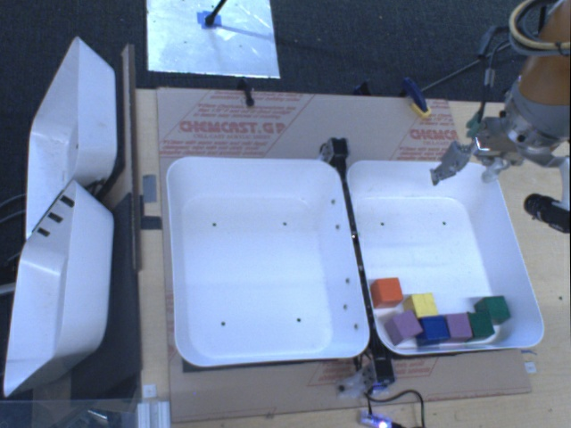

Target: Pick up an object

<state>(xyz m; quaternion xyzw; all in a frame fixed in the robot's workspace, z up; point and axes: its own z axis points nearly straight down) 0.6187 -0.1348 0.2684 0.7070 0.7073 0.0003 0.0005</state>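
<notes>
Several small blocks lie bunched along the near edge of the right bin: an orange block, a yellow block, a purple block, a blue block, a lilac block and a green block. My gripper hangs over the bin's far right corner, well away from the blocks. It is open, with nothing between its fingers.
The left bin sits beside the right one, joined by a black clamp at the far end. Spare white bins lean at the far left. A shiny metal sheet lies beyond the bench. A blue-yellow clamp is at the back.
</notes>
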